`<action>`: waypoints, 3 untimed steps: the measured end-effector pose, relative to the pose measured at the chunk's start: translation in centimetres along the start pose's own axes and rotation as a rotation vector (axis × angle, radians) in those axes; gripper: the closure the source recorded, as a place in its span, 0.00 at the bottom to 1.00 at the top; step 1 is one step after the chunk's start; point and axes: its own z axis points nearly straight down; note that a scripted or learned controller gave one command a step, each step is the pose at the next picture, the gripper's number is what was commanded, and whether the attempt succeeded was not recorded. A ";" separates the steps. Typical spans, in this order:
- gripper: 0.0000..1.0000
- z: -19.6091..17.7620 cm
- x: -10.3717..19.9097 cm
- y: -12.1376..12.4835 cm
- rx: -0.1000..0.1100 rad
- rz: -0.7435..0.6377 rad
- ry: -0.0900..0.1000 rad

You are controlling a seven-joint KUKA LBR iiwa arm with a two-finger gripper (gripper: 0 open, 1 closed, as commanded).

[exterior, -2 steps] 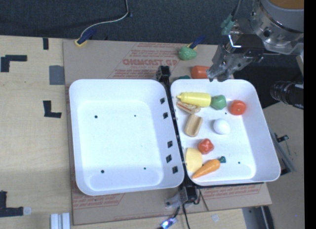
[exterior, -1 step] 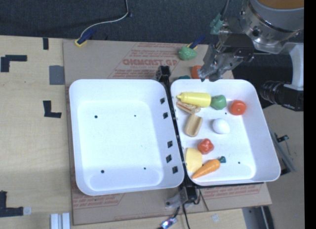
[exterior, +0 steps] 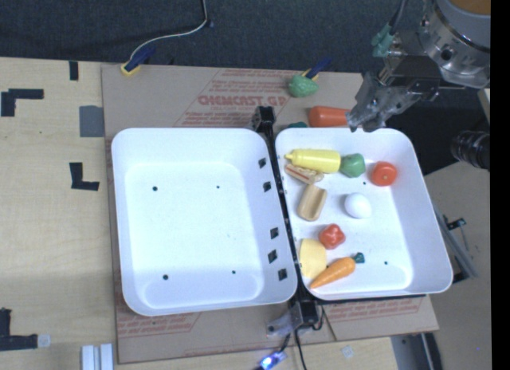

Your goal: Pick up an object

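Gripper: we see the grey two-finger gripper (exterior: 368, 119) above the far rim of the right white bin (exterior: 424, 225); we cannot tell its opening or load.
Orange-red plastic cylinder (exterior: 327, 116): just left of it.
Yellow plastic corn cob (exterior: 313, 159): below-left, inside the bin.

The arm (exterior: 458, 9) is showing grey metal housing at about one o'clock, with an orange band glowing at its top edge. A teal fitting is sticking out at its nine o'clock side. Below it, the gripper (exterior: 368, 120) is looking dark grey, blocky and angular.
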 end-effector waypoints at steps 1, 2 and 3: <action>1.00 0.0 -3.8 0.0 0.000 0.001 0.000; 1.00 0.0 -8.0 0.0 0.000 0.001 0.000; 1.00 0.0 -5.7 0.0 0.000 -0.004 0.001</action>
